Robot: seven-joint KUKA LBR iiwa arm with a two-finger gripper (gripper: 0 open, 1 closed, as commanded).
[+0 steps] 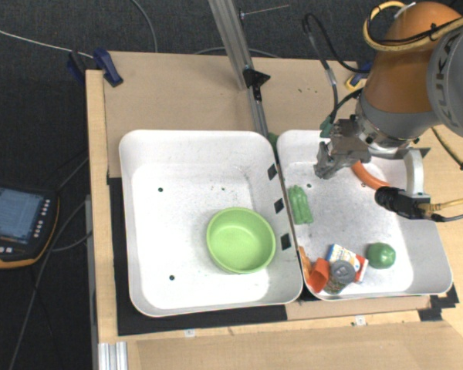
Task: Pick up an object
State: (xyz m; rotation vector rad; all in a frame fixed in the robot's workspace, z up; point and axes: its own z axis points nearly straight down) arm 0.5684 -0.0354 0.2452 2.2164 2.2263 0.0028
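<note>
Cluttered small items (338, 268) and a green ball (380, 255) lie at the right bin's (424, 245) near edge. Gripper (328, 164) hangs above that bin's far end, well apart from them.

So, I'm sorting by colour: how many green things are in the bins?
3. A green bowl in the left bin; a green block by the right bin's left wall; a green ball near its front. Others may be hidden.

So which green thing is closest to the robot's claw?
The long flat green piece, lying by the right bin's left wall, just below the gripper. The green ball sits farther down near the front, and the green bowl is in the other bin.
</note>
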